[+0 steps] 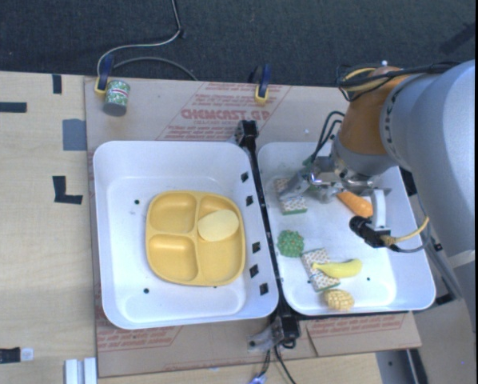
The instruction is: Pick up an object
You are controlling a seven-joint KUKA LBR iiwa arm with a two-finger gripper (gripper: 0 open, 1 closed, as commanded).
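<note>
The pick is not yet made, as far as the view shows. The gripper (pixel 307 180) sits low in the right bin (pixel 415 294), at its upper-left part, just above a small green-and-white block (pixel 293 205) that lies against the divider side. Whether its fingers are apart or together cannot be told — the metal at the tip is too cluttered to read, and nothing can be seen clamped there.

Taking that block as the landmark: an orange carrot-like piece (pixel 356 202) lies to its right, partly under the wrist; a green broccoli toy (pixel 290 243) sits just below it; further below are a patterned wrapper (pixel 314 259), a toy banana (pixel 340 269) touching it, and a yellow corn piece (pixel 338 299) nearest the bin's lower rim. The left bin (pixel 111 214) holds a yellow divided plate (pixel 171 250) with a pale round disc (pixel 218 226) on it.

What remains, I judge: closing on the block or a neighbour, then lifting it clear.
</note>
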